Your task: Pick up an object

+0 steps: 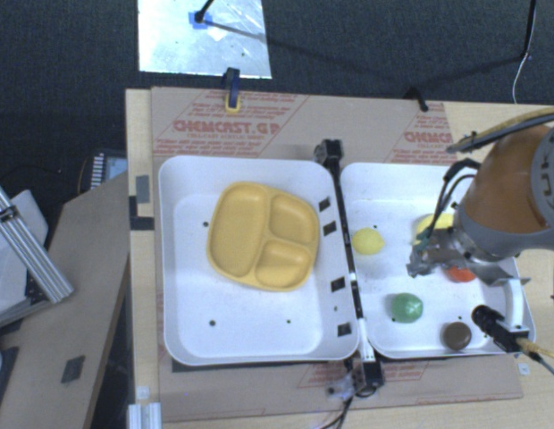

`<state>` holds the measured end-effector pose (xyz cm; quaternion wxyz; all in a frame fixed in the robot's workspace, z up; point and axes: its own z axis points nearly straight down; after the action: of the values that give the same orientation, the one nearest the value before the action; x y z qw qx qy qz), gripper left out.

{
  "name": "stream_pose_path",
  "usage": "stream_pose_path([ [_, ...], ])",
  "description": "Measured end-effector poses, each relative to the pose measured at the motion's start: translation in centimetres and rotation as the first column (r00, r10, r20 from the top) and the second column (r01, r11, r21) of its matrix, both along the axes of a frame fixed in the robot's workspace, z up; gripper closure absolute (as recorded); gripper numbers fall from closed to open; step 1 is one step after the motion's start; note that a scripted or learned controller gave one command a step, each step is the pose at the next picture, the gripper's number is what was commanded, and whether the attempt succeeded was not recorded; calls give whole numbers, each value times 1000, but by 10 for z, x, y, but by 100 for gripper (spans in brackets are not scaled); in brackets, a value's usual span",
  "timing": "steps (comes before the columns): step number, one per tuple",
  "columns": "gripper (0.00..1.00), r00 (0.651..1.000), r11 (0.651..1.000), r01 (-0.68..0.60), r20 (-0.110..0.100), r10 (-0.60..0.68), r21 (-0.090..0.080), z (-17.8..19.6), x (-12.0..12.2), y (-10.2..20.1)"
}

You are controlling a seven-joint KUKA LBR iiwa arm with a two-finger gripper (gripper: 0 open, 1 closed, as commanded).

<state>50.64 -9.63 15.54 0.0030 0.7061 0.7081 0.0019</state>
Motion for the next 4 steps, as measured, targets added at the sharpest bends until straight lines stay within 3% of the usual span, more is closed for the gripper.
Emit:
stream_pose_path([
  [2,100,1000,1000,-2,0,2,0,99,6,-8],
  [4,100,1000,1000,-8,-5,8,3,93,26,100],
])
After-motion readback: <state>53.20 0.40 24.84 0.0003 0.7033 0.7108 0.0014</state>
